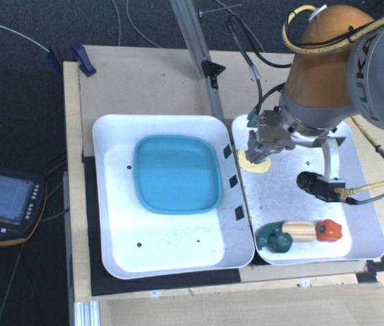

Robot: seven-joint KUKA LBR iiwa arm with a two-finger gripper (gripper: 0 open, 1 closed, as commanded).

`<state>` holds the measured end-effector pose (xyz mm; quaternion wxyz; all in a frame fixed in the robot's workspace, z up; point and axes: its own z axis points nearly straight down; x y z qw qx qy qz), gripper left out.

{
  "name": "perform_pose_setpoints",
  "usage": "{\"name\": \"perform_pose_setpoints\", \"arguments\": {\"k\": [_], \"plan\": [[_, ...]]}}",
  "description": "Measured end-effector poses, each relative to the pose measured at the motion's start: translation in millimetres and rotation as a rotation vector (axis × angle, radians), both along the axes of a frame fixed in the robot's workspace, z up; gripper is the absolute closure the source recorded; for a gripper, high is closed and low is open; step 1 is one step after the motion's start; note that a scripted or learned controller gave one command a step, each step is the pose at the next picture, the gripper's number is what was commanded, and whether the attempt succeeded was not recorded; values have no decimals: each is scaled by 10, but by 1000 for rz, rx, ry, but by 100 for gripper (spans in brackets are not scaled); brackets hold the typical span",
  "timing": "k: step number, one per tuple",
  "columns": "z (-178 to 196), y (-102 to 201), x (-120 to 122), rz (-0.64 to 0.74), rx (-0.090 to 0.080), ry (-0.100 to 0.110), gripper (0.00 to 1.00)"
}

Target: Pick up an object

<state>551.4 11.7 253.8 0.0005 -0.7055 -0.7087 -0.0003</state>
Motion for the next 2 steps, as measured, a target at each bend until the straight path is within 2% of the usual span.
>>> {"name": "perform_pose_setpoints", "arguments": {"k": [1, 2], "plan": [[-108, 398, -153, -1, 0, 1, 100], [-47, 861, -329, 0, 0, 0, 100]]}}
